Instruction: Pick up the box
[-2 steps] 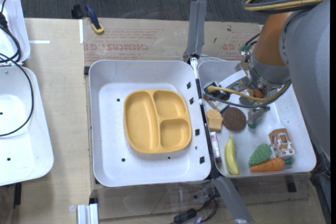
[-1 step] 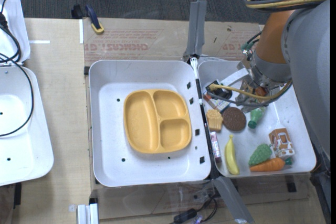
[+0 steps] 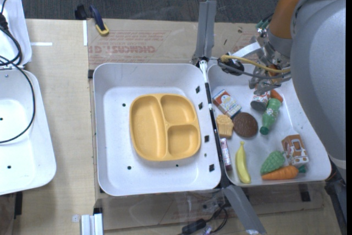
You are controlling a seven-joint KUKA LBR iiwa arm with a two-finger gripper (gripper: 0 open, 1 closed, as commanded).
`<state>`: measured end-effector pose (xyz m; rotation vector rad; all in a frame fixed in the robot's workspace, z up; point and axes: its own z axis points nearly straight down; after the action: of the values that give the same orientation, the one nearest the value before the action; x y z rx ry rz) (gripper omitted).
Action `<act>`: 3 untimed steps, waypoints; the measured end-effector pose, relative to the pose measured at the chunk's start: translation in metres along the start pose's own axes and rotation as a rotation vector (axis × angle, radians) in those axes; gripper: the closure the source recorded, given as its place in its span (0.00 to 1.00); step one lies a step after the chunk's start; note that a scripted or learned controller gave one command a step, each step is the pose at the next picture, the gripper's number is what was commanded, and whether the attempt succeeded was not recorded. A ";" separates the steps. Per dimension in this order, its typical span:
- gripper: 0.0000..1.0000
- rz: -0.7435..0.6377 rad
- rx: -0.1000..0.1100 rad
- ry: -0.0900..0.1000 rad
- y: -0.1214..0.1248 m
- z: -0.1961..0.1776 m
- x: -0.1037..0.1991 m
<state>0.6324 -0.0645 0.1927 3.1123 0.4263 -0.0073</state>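
Lowest in the right bin (image 3: pixel 322 135), nearest the camera, lie a banana (image 3: pixel 242 163), a carrot (image 3: pixel 281 173) and a green ridged fruit (image 3: pixel 273 162), the carrot just below that fruit. A small orange-and-white carton (image 3: pixel 295 150) sits just right of the fruit, near the bin's right wall. Higher up, a brown round cookie (image 3: pixel 246 125) lies beside a waffle piece (image 3: pixel 224 125), and a green bottle (image 3: pixel 270 115) lies tilted to the cookie's right. The box (image 3: pixel 226 103), white with orange and blue print, lies on the bin floor near the divider between the bins, just above the waffle piece and apart from the tool.

The tool (image 3: pixel 263 97) hangs over the upper part of the right bin, right of the box, with a red-and-grey item just under it; whether its tips are apart or together cannot be told. The arm (image 3: pixel 322 47) fills the upper right, a yellow cable looped near its wrist.

In the left bin (image 3: pixel 104 118), a yellow divided tray (image 3: pixel 164 126) rests near the middle. Both bins sit on the bench (image 3: pixel 55 52).
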 end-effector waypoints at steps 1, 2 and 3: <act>0.00 0.000 0.000 0.000 0.000 0.000 0.000; 0.00 -0.046 0.002 -0.001 0.023 0.086 -0.058; 0.00 0.027 0.000 0.001 0.076 -0.096 -0.039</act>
<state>0.6153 -0.1479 0.2890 3.1175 0.3846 -0.0053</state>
